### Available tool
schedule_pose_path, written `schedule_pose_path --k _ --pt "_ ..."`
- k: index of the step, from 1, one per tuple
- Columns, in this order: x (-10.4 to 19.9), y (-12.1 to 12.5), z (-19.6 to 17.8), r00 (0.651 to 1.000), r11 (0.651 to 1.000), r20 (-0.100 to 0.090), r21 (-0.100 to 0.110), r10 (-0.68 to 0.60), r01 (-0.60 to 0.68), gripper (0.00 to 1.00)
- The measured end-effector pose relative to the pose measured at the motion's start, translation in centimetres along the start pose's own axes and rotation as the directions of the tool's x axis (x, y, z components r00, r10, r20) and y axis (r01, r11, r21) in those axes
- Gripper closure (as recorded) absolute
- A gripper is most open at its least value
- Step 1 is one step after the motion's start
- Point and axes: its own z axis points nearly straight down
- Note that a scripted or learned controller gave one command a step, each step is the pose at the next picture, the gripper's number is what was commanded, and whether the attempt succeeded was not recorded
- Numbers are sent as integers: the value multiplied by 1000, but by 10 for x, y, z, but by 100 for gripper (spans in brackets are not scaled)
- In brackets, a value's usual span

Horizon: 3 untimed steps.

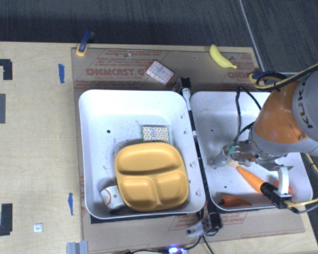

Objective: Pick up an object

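End effector (226, 156) low in right bin (218, 106), centre-right of frame; grip state cannot tell. Orange carrot (249, 177) just beside, lower right; second carrot (234, 200) at bottom wall. Risk: slim carrot rolls or slides off, grasp closes on nothing.

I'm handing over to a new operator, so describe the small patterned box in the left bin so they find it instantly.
Start at the left white bin, where a large yellow compartment tray lies. The small box lies flat just beyond the tray's far edge, partly tucked under it. Its speckled green-and-white printed top sets it apart from the plain yellow tray and the round white cup at the tray's near left corner.
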Motion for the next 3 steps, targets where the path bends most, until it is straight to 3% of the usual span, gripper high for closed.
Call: schedule_pose_path --k 1,2,3 --pt "2 -27 0 1000 1000 1 -2 0 0 0" --pt "2 -26 -10 1000 1000 1 -7 0 0 100" --pt "2 -26 -10 1000 1000 1 -6 0 0 0"
